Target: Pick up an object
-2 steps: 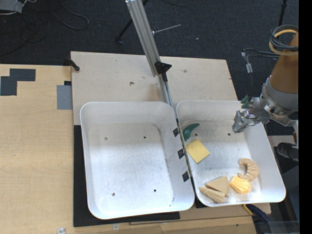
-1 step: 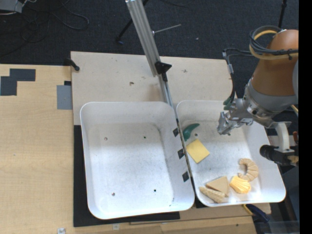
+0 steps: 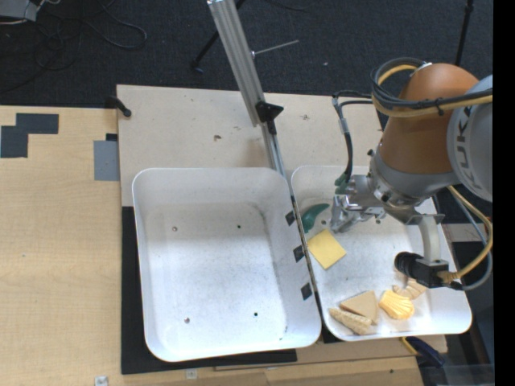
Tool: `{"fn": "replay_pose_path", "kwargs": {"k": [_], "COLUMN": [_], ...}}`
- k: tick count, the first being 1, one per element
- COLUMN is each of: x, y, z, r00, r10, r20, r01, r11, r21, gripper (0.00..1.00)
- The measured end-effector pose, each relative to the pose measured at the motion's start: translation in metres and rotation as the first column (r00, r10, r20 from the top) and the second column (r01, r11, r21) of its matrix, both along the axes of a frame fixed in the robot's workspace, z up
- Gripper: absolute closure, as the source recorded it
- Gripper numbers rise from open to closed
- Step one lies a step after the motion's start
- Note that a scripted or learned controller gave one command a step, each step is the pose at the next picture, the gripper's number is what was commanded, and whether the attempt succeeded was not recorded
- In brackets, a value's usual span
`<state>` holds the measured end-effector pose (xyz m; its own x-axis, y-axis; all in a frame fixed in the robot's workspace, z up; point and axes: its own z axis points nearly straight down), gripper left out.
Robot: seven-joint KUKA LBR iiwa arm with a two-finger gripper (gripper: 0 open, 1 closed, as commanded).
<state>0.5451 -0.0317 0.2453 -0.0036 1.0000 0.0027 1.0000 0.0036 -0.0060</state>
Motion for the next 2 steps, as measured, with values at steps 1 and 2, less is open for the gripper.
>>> {"fn": "replay_pose_path", "kwargs": {"k": [1, 2], "x": [-0.009, -0.022], "y": [0.058, 0.117], "z": [-0.014, -0.022], "r00": [1.0, 1.0], "r10": [0.001, 0.002], "r20": [0.0, 0.0], "r01": [-0.001, -0.002], "r11": [1.0, 1.0], "r21": [0.0, 0.0], "gripper": [1.0, 1.0]}}
